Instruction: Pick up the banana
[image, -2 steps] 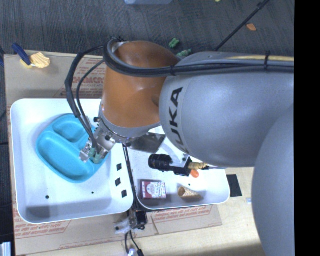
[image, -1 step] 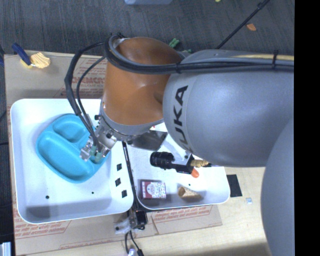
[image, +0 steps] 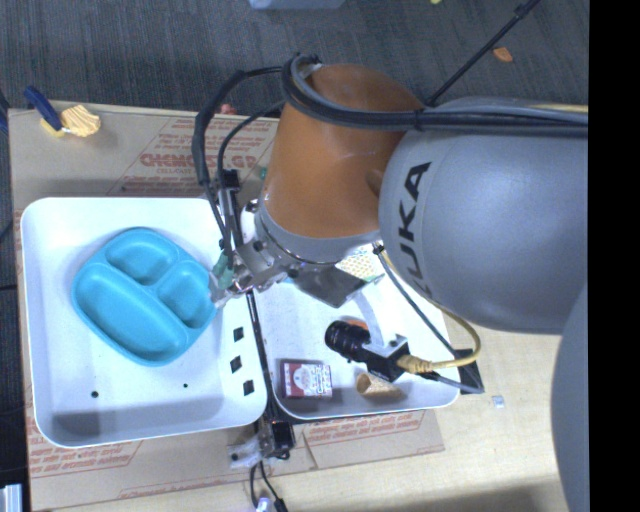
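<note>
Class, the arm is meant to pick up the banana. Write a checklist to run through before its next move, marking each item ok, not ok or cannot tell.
1. Banana located: cannot tell; the arm covers much of the right bin.
2. Gripper clear of the blue tray: cannot tell; it sits at the tray's right edge, and contact cannot be judged.
3. Blue tray lying flat in the left bin: ok.
4. Red box and tan lump away from the gripper: ok; both lie near the right bin's front wall.
</note>
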